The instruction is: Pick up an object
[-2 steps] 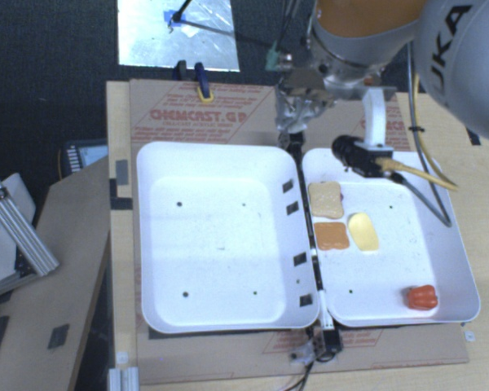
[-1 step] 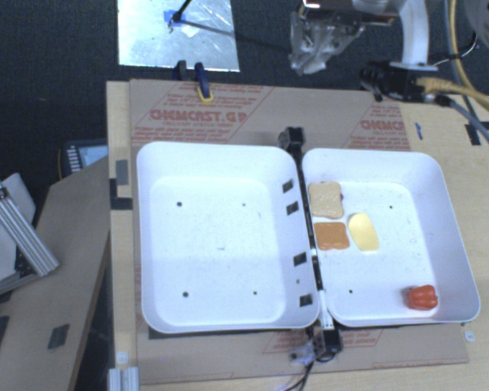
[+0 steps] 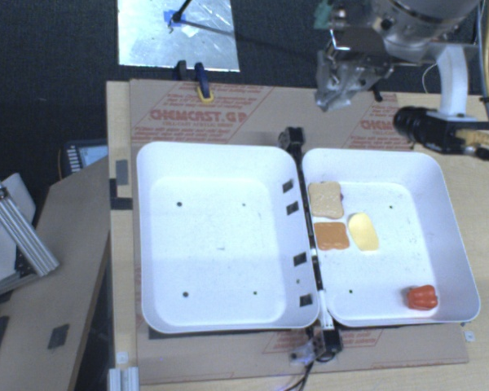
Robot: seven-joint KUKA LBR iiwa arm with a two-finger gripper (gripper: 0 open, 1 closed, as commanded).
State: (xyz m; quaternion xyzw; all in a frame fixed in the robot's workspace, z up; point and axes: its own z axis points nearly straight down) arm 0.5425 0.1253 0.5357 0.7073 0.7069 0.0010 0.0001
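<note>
The desk [image 3: 73,251] carries a brown printed sheet [image 3: 228,108], and the two bins lie on that sheet. The left bin [image 3: 220,243] sits against the right bin [image 3: 399,251], with a row of black clips [image 3: 297,218] along their shared wall. The grey arm [image 3: 424,6] hangs above and beyond the right bin's far edge. A shiny metal sheet [image 3: 179,19] lies well beyond the right bin, off towards its far left, and a slanted metal rail [image 3: 12,218] stands far to its left past the desk's edge.

The gripper [image 3: 340,96] hovers beyond the right bin's far left corner, clear of the bin, with nothing seen in it. Whether it is released or clenched cannot be told.

All the pickable things lie inside the right bin. A pale bread slice [image 3: 326,199] rests by its left wall, and an orange-brown square [image 3: 332,235] lies just nearer along that wall. A yellow oval piece [image 3: 363,231] lies just beside the square. A small red-orange piece [image 3: 421,297] sits apart in the near right corner, close to the wall.
</note>
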